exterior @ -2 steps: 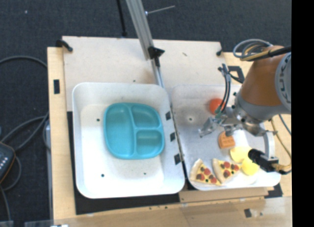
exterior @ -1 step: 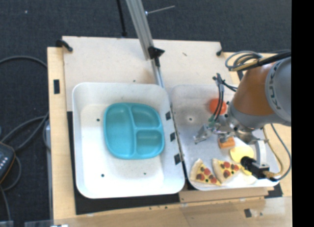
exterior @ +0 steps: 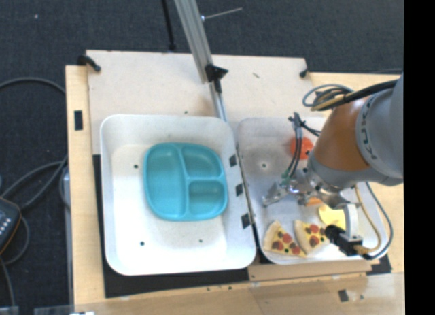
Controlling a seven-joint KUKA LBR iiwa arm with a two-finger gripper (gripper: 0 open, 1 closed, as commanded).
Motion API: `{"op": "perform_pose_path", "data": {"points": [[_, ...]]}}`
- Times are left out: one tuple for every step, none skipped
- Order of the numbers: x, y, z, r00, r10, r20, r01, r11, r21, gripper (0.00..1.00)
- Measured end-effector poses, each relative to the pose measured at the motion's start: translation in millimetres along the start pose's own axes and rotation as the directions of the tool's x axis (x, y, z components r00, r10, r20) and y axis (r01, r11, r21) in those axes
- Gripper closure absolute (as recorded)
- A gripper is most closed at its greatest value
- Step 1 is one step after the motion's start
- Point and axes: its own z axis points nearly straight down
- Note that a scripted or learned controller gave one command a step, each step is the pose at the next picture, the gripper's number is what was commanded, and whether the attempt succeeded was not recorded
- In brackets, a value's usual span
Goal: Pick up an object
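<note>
My gripper (exterior: 280,193) hangs low over the middle of the right bin (exterior: 253,145), under the orange-banded wrist. Two toy pizza slices lie near the bin's front edge: one (exterior: 280,239) just in front of the gripper, the other (exterior: 311,233) to its right. A yellow piece (exterior: 331,216) shows beside the second slice, partly under the arm. An orange object (exterior: 301,145) sits behind the gripper, half hidden by the wrist. I see nothing between the fingers.
The left bin (exterior: 122,171) holds a teal divided plate (exterior: 185,181) in its middle. A slanted metal post (exterior: 194,24) rises from behind the bins. The arm covers much of the right bin's right side.
</note>
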Motion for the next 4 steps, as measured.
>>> {"op": "perform_pose_path", "data": {"points": [[-0.6, 1.9, -13.2, 1.000, 0.005, -0.001, -0.005, 1.000, -0.007, 1.00], [-7.6, 8.8, -74.9, 1.000, -0.003, 0.001, 0.003, 1.000, -0.011, 1.00], [-9.2, 10.9, -128.8, 1.000, -0.004, 0.001, 0.004, 1.000, -0.011, 1.00], [48.2, 25.2, -140.0, 1.000, -0.009, -0.003, 0.009, 1.000, -0.006, 1.00]]}}
